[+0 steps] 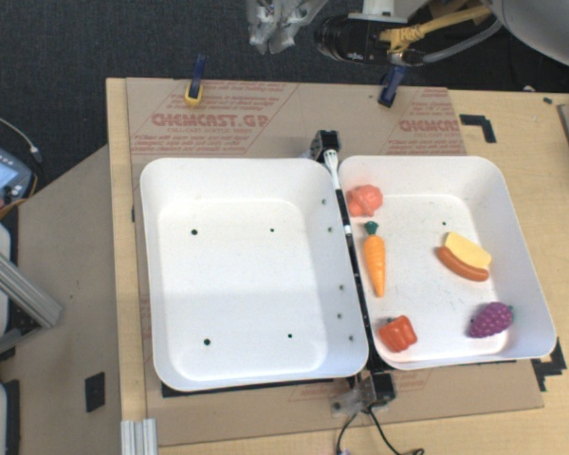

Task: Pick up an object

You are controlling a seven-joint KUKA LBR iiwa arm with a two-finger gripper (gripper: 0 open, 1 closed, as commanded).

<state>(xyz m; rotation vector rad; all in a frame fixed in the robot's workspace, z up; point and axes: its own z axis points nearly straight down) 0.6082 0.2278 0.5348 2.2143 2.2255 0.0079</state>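
Observation:
The right bin [512, 207] holds several toy foods. A pink-red lump [364, 200] lies in its far left corner, with an orange carrot [375, 264] just in front of it along the left wall. A yellow and orange bun-like piece [466, 256] rests toward the right. Purple grapes [490, 319] sit at the near right and a red pepper [396, 333] at the near left. My gripper [280, 17] hangs high beyond the far edge of the bench, well away from both bins, with nothing seen in it.
The left bin [156, 254] stands beside the right one, their walls touching along the middle. Two blue clamps [195, 85] [392, 87] hold the cardboard sheet at the far edge. Cables and the arm's base [398, 36] lie at the far right.

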